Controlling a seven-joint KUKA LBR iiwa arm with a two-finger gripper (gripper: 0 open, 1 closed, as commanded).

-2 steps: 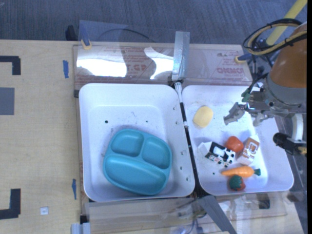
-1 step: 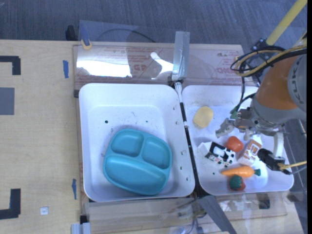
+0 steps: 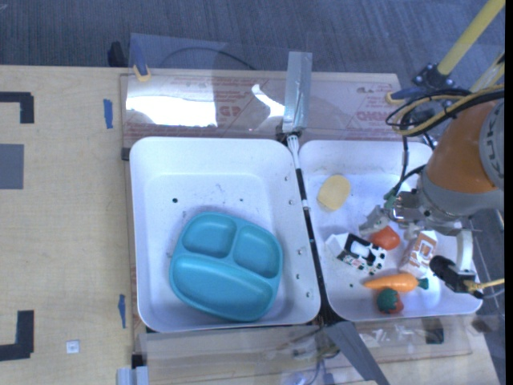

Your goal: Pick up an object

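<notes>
You can see the gripper (image 3: 398, 215) low over the right bin (image 3: 353, 163), just beside a small red-orange piece (image 3: 385, 237), but the view is too cluttered there, so it is not possible to tell its state, nor if anything is caught. The risk, I think, is that the objects lie very close together, so the arm may push a neighbour aside or come up with nothing. Count them: one yellow disc (image 3: 334, 192), one black-and-white toy (image 3: 358, 253), one carrot (image 3: 393, 281), one green ball (image 3: 389, 300), perhaps one orange-white packet (image 3: 418, 253), and one blue divided plate (image 3: 228, 265) in the left bin (image 3: 152, 215).
</notes>
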